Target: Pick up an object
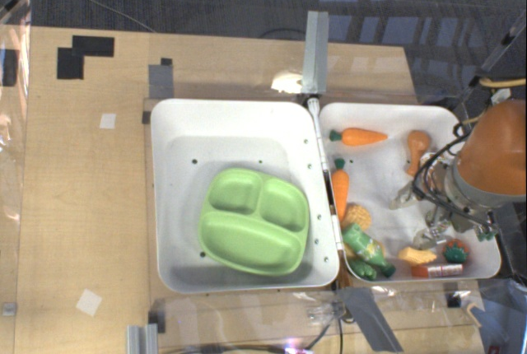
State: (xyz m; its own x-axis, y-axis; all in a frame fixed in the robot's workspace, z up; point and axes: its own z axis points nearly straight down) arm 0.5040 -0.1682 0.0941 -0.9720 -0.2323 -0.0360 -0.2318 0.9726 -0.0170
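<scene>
The right bin (387,115) holds several toy foods. A carrot (362,137) lies at its back left and a second carrot (339,191) runs along its left wall. In front of that one sit a yellow corn piece (356,216) and a green item (367,250). An orange-brown piece (417,148) lies at the back. By the front wall are a yellow wedge (417,256), a small red-and-green item (455,251) and a red stick (445,270). My gripper (436,227) hangs low over the bin's front right, just above the yellow wedge and the red items. Nothing shows between its fingertips.
The left bin (177,130) carries a green divided plate (254,221). A metal post (314,56) rises behind the seam between the bins. The arm's orange band (496,148) and cables hang over the right bin's right side.
</scene>
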